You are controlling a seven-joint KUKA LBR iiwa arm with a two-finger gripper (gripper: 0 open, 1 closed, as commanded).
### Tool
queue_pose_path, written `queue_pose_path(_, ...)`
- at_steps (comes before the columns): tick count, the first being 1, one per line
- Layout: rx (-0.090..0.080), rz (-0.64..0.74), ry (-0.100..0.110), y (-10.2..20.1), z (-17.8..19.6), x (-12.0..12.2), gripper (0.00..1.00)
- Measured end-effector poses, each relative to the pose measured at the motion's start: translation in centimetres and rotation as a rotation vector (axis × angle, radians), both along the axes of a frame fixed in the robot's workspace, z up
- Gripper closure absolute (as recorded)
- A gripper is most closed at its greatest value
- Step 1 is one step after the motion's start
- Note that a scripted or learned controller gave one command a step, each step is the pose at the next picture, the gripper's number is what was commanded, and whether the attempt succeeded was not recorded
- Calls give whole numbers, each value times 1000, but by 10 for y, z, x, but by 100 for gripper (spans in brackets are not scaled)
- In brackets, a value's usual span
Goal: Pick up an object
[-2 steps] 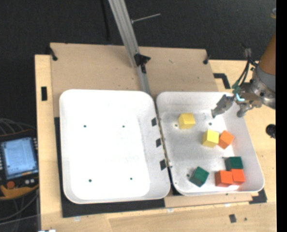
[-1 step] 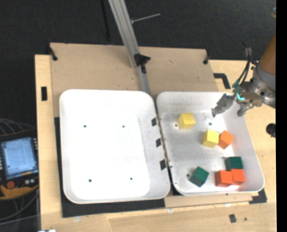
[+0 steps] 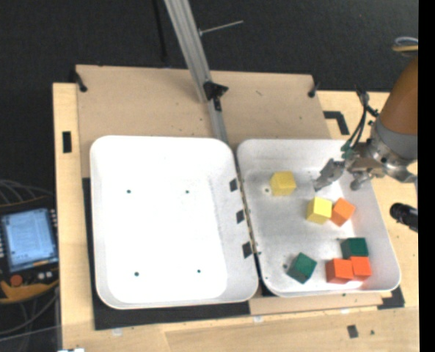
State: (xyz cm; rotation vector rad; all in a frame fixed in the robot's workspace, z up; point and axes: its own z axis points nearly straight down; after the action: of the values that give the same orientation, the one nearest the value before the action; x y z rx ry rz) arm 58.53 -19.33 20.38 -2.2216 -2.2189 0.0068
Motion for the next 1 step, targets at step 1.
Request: queue_pose_path(1, 0, 2, -1, 5, -57, 7, 0)
